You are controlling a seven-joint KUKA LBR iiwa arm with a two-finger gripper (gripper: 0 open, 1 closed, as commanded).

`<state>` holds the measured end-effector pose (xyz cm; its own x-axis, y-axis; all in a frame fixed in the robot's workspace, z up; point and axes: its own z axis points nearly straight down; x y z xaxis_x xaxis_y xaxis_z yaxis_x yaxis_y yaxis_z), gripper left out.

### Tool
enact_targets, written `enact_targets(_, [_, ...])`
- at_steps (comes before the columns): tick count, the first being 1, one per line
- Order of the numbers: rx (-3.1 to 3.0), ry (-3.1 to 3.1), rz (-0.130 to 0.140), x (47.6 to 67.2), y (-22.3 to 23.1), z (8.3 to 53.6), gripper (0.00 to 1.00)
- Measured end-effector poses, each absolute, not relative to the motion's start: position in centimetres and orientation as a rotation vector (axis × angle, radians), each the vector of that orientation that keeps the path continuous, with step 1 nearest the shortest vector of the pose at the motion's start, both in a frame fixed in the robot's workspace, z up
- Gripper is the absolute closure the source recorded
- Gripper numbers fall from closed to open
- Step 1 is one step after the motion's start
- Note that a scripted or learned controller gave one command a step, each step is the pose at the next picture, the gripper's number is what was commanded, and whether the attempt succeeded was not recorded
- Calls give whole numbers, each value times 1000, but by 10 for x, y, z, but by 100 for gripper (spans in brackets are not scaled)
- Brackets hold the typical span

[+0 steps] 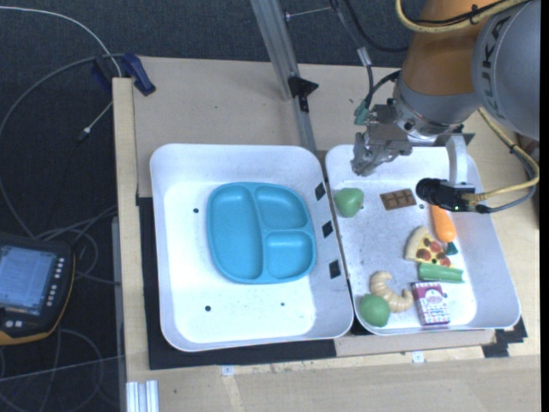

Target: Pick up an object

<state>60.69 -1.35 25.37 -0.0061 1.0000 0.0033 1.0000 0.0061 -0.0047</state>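
Note:
My gripper [367, 159] hangs over the far left corner of the right bin [489, 256], with nothing visible between its fingers. A green apple-like fruit [348, 202] lies just below it, near the bin's left wall. A brown chocolate piece [397, 200] sits to the right of the fruit. Further right lies an orange carrot [443, 222]. Toward the front are a pizza slice [428, 247], a green bean-like piece [441, 273], a tan croissant-like piece [390, 290], a green round fruit [374, 310] and a red-and-white box [431, 304].
The left bin [176, 221] holds a blue divided plate [260, 233]. A slanted metal pole [279, 50] stands behind the bins. A black camera unit [444, 193] on a bracket juts over the right bin's far side. Cables and a pendant [30, 286] lie left of the bench.

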Motion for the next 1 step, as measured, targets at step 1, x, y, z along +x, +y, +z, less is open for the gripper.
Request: enact_targets(1, [-2211,-2224,2,590,31,245,100])
